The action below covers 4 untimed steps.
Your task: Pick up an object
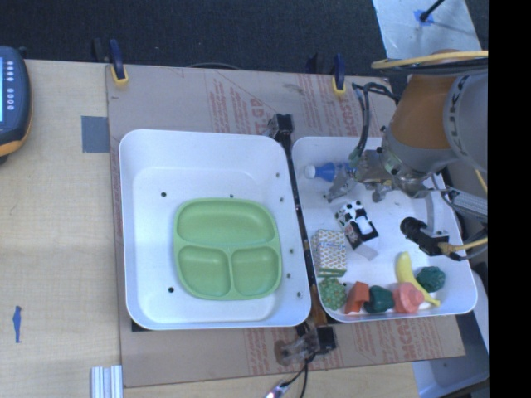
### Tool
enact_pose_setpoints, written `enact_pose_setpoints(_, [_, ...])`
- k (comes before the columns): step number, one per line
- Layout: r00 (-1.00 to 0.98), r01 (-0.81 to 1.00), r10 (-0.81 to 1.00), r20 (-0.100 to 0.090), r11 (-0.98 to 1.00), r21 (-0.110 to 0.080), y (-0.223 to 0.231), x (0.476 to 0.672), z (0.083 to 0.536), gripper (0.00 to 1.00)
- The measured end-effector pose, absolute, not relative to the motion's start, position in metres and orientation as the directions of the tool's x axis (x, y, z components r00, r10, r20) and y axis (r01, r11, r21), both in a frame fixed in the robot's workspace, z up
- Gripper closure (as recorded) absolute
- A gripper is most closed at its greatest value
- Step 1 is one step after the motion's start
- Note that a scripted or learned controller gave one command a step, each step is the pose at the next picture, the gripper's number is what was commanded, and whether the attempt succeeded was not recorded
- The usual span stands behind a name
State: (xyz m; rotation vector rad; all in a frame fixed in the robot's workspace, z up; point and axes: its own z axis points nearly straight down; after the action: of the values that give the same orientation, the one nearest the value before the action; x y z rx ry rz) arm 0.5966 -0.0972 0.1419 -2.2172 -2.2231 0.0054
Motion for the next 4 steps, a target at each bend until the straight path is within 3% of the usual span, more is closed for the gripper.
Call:
enact_pose_setpoints(1, [-0.003,1.0,1.0,0.0,0.003,-0.01,-0.118,0.553,0.089,0.0])
enact_pose_setpoints(2, [-0.005,1.0,1.0,-0.002,0.005,-0.003,-0.118,0.557,0.103,1.0])
enact_pose_setpoints(3, [-0.006,1.0,1.0,0.0,0.006,0.0,-0.057,0.576,0.195,1.0])
enact_pose_setpoints(4, [-0.009,1.0,1.0,0.001,0.009,0.0,0.013,0.578,0.229,1.0])
